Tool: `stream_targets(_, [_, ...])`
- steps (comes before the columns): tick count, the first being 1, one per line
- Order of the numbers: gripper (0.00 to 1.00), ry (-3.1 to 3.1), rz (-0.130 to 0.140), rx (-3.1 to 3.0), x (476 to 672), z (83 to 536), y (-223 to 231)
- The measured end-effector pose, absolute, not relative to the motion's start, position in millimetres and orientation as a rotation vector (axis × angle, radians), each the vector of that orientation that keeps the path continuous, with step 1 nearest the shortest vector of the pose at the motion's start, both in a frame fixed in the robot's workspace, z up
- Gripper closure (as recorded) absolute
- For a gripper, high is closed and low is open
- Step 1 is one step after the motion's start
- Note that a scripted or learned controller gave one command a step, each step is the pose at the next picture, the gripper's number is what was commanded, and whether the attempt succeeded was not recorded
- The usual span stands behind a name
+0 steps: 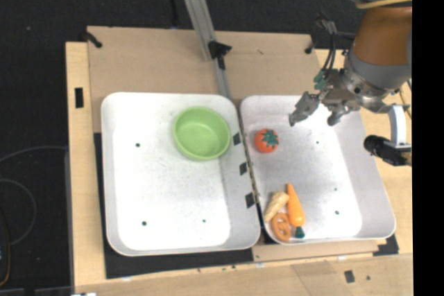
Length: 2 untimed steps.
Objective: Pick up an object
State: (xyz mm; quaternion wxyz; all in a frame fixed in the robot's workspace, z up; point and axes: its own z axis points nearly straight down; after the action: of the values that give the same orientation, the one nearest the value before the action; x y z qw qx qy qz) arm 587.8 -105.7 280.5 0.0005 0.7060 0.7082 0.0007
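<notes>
We found the bench set up for bin picking: two shallow white bins lay side by side, so that anything lifted from one could go across the low divide to the other. The left bin held a single green bowl, upright near its upper right corner. The right bin held the pickable clutter. A toy tomato sat alone near the left wall, with bare floor around it, which we judged made it the easiest target. A toy carrot lay in the lower left corner, touching a pale, banana-like piece and an orange slice-shaped toy; that huddle against the rim looked harder to grip cleanly.

The arm reached in from the right, its orange band above the grey wrist, which was tilted down over the upper part of the right bin. The gripper hung above the bin floor with its two fingers spread wide apart and nothing between them. It stood to the right of the tomato and somewhat above it in the view, well apart from the carrot cluster. We judged that no object had been picked up yet.
</notes>
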Motion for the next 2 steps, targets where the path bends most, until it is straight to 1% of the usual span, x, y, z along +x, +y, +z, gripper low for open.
stream_targets(1, [0.00,2.223,0.003,2.219,587.8,281,-106])
stream_targets(2, [0.00,2.220,-0.007,2.224,583.3,227,-117])
